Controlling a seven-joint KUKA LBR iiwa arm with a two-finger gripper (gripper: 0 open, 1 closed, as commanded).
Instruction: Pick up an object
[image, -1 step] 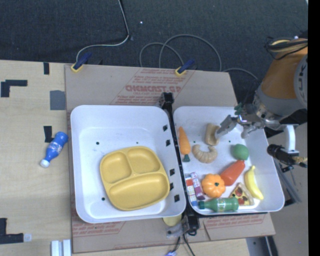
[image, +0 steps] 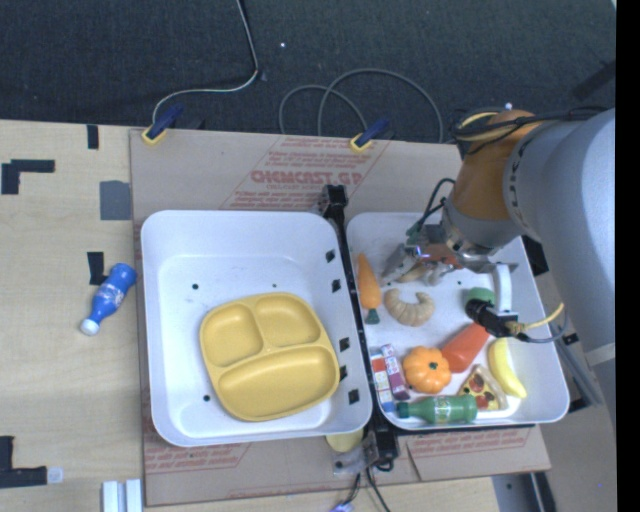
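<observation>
Over right bin: fingers (image: 425, 257), grip I cannot tell.
Nearest target: croissant (image: 409, 305), just below them, long axis crosswise.

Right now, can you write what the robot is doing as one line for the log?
arm: over right bin | gripper: low, beside croissant | carrot: nearby | yellow tray: left bin

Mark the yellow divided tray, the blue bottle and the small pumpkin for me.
yellow divided tray (image: 270, 372): camera view, floor of its large front compartment.
blue bottle (image: 113, 291): camera view, middle of its body.
small pumpkin (image: 428, 370): camera view, its orange top.
</observation>
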